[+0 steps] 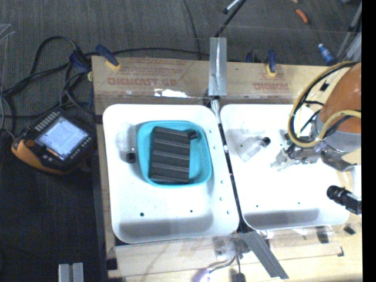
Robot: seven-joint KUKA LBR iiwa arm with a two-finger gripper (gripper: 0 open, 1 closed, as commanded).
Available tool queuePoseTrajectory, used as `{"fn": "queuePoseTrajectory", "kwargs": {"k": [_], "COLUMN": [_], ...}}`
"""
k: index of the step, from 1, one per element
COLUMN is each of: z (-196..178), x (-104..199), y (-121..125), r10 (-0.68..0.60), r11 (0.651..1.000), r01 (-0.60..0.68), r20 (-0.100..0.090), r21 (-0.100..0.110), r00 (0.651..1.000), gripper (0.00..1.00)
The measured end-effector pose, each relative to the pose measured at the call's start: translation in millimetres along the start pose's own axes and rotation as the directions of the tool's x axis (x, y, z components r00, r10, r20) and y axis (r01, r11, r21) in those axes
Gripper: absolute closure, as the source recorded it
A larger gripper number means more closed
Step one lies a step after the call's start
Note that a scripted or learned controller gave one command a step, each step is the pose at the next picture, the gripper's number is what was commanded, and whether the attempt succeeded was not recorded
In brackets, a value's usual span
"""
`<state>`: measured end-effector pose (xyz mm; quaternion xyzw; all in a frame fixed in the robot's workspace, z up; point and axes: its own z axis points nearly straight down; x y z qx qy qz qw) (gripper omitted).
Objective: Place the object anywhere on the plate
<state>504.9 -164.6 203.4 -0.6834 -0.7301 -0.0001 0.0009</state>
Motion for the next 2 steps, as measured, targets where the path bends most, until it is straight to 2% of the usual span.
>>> {"fn": "queuePoseTrajectory", "kwargs": {"k": [1,2], "z": [0.0,-49.2], "x": [0.0,-57.9], "y": [0.0,-16.7], "r10": [0.0,0.087], "r11": [1.0,0.996], "r01": [0.0,-0.087], "r20": [0.0,0.004], "r21": [0.0,0.0], "r00": [1.0,0.996], "gripper": [0.0,0.0]}}
